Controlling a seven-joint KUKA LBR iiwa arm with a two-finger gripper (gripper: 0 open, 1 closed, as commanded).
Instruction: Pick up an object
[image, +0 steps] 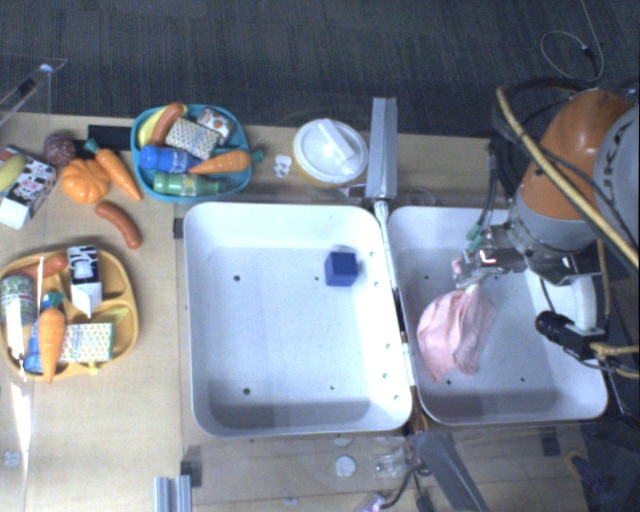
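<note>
Your pink cloth (455, 330) lies crumpled in the right bin (570, 400), toward its left wall, with the claw (478, 262) at its upper tip; whether it grips, you cannot tell. Lift straight and slowly, watching that the fabric rises with it. The blue block (342, 268) sits in the left bin (250, 400).

Grey arm reaching from right, pincer (473, 268) lowered, wrist bent
</note>
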